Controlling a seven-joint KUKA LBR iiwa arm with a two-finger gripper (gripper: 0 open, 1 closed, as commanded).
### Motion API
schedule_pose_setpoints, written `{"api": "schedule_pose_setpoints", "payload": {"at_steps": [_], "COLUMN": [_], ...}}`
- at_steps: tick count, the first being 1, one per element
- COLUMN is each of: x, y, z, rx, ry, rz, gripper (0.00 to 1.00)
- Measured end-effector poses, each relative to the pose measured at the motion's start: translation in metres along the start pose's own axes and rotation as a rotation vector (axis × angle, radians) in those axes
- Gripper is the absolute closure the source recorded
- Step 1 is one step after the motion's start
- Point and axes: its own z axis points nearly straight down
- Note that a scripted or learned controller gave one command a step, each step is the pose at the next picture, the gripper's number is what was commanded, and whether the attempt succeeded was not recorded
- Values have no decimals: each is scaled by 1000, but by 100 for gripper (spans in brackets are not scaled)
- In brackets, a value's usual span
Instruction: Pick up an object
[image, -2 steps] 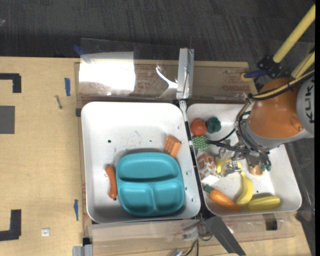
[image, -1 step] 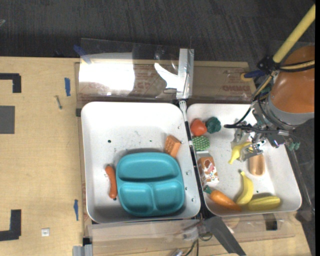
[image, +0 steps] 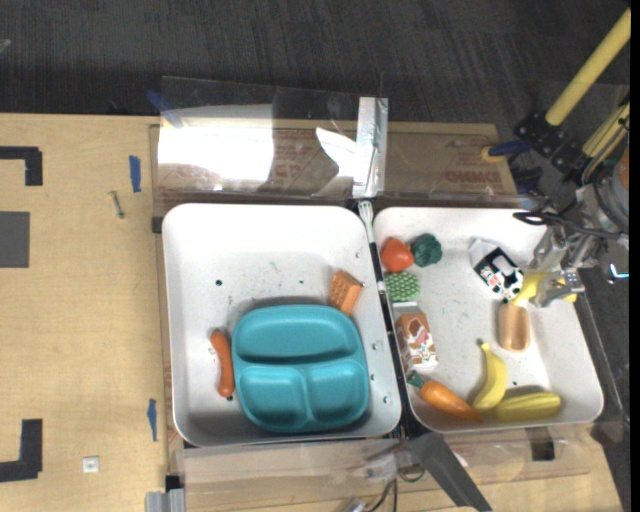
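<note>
My gripper (image: 558, 272) hangs over the right side of the right bin (image: 590, 385), reaching in from the right. Just left of it lie a black-and-white toy (image: 496, 270) and a small yellow piece (image: 531, 291). A tan sausage-shaped item (image: 513, 327) lies just below and left of the gripper. Lower in the bin are a banana (image: 490, 375), a yellow oblong item (image: 527, 404) and a carrot (image: 445, 396). Along the left wall sit a red-orange tomato (image: 396, 255), a dark green item (image: 427, 249), a green textured piece (image: 403, 287) and a printed packet (image: 416, 341).
The left bin (image: 190, 240) holds a teal divided tray (image: 300, 366), an orange sausage (image: 225, 362) at its left and an orange block (image: 345, 291) at its upper right. A clear plastic sheet (image: 270, 145) stands behind the bins. Yellow-handled gear (image: 590, 65) is at top right.
</note>
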Motion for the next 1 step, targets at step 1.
{"api": "schedule_pose_setpoints", "payload": {"at_steps": [1], "x": [-39], "y": [-5], "z": [-43], "rx": [-1], "ry": [-1], "rz": [130], "gripper": [100]}}
